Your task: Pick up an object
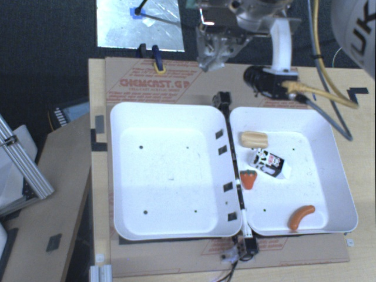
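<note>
Dark floor (47, 40); foil sheet (139, 15); tan bench (64, 175).

Left bin (126, 175) open, right bin (329, 157) scattered with four objects (270, 163)

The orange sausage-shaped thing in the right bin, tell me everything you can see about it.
The orange sausage-shaped toy is a short, slightly curved cylinder with rounded ends, smooth and glossy like plastic. It lies flat on the floor of the right white bin, near the front corner, slanted with its right end farther back. Nothing touches it except the bin floor; the other items lie apart from it, farther back.
</note>
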Motion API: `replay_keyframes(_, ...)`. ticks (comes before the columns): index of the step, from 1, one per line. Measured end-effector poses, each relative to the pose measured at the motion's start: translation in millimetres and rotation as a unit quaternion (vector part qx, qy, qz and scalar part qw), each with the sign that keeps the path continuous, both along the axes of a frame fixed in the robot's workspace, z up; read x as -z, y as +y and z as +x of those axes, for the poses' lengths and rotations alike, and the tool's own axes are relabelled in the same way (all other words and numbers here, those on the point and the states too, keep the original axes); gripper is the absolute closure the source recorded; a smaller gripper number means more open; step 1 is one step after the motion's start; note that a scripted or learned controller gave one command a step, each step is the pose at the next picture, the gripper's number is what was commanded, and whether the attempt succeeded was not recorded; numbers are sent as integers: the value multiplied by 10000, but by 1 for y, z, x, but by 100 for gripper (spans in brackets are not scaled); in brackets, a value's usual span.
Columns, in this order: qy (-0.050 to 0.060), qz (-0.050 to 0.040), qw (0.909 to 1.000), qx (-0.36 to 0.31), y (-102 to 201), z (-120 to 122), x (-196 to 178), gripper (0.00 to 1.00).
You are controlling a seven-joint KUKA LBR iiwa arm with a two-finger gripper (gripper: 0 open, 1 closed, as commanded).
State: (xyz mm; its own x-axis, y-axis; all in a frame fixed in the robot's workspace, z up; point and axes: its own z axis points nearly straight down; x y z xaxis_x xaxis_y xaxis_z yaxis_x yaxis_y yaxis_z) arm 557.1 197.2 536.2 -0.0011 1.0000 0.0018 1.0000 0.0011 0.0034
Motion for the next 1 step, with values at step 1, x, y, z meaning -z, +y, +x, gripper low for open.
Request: replay_keyframes(1, 22, -6, 10000, -20, 0, -39, 11, 100)
